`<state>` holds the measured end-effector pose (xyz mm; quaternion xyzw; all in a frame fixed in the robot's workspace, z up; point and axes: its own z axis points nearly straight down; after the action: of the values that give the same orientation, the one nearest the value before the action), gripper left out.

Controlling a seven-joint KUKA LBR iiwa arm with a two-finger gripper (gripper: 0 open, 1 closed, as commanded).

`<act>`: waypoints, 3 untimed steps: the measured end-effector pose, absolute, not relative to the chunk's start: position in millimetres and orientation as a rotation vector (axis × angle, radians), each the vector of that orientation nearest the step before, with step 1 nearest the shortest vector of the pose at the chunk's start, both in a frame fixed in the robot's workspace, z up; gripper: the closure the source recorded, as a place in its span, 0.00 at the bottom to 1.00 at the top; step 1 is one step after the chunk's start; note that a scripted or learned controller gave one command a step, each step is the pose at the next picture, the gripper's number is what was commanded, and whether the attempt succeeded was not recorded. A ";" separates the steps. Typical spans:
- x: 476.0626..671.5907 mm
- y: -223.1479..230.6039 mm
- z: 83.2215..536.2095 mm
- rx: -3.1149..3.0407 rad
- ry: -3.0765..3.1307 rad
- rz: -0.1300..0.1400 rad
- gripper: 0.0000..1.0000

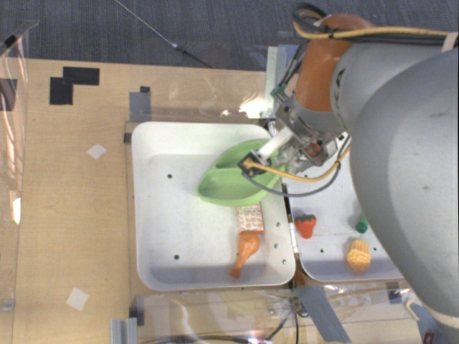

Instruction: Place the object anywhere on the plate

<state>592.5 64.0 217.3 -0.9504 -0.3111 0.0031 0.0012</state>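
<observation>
A light green, leaf-shaped plate (222, 181) lies in the left bin (165, 213), toward its right side. My gripper (295, 158) hangs over the plate's right end, at the wall between the two bins. Just below the plate lies a small pink-and-white checkered packet (249, 218), and an orange drumstick (245, 254) lies below that. In the right bin a red strawberry-like toy (306, 225) sits near the left wall. I see nothing on the visible part of the plate.
The right bin (323, 267) also holds a yellow corn-like toy (358, 255) and a small green thing (361, 226), partly hidden by the arm. The big grey arm (409, 163) covers most of that bin.
</observation>
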 end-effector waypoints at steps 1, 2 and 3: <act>600.8 -50.3 239.0 -3.114 -0.418 0.008 1.00; 525.8 23.1 232.2 -3.097 -0.511 0.002 1.00; 486.9 -70.9 393.5 -3.125 -0.321 0.002 1.00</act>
<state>486.9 -70.9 393.5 -0.9948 -0.1022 0.0007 0.0000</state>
